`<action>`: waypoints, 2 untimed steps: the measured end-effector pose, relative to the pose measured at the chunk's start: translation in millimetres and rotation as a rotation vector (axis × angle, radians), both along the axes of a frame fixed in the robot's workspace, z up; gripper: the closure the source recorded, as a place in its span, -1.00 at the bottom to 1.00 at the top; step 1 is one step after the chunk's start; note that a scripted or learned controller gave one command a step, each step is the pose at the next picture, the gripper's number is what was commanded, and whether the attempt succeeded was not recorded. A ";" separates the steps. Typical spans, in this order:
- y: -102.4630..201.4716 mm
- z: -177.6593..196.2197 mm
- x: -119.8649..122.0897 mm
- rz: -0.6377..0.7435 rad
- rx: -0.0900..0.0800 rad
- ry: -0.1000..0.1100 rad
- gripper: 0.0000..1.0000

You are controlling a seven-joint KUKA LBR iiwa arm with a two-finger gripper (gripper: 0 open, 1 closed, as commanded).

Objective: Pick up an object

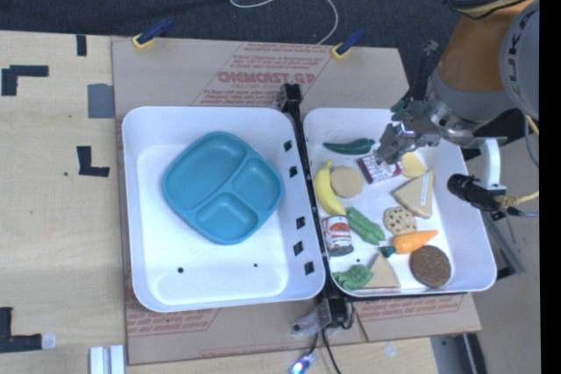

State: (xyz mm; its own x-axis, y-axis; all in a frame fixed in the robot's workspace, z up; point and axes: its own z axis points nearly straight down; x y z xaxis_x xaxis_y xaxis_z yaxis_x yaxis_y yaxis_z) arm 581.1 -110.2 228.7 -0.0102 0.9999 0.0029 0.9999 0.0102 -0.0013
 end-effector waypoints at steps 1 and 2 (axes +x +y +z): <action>75.4 -47.8 -3.6 -0.002 0.000 0.005 1.00; 158.6 -9.3 -9.7 -0.001 0.000 -0.002 1.00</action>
State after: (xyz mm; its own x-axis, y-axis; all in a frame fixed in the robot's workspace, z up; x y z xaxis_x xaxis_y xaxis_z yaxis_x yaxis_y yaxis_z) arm 571.4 48.4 219.4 -0.0097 0.9999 0.0032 1.0000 0.0097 0.0008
